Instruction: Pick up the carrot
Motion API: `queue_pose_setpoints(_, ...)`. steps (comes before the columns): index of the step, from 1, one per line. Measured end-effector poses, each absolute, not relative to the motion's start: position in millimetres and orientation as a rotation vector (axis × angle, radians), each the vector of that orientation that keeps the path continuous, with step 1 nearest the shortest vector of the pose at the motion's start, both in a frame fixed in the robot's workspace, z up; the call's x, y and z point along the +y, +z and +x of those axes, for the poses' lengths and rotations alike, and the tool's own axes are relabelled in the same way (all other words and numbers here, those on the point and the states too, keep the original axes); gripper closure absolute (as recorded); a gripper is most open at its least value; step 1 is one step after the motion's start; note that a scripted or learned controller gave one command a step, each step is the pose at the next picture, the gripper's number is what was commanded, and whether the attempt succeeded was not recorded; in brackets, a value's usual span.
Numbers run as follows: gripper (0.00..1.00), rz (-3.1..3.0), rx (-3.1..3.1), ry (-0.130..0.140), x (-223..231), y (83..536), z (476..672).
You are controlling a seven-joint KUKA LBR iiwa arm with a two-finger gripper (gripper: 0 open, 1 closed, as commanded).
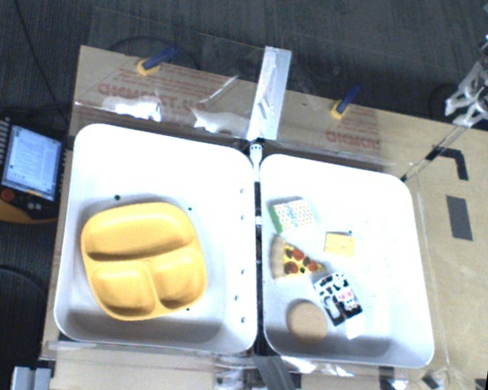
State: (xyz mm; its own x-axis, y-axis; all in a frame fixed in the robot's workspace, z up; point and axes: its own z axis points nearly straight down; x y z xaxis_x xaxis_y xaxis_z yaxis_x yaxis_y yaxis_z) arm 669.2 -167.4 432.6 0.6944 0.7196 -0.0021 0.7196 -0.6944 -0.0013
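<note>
Camera view: gripper [472, 99] hangs well beyond right bin's [417, 263] far right corner; we cannot tell its opening. Carrot: we cannot single it out; orange wedge [296, 262] near bin's left wall likeliest. Arm clear, we judge, for unobstructed look.

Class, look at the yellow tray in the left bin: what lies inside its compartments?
The yellow tray in the left bin shows three bare compartments, with nothing in them. Whatever lies beneath the tray is covered.
</note>
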Motion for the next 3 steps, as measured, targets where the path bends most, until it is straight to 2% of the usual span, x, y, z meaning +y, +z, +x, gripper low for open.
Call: queue_pose_setpoints(3,1.0,-2.891,-1.235,0.023,-165.5,456.3,671.5)
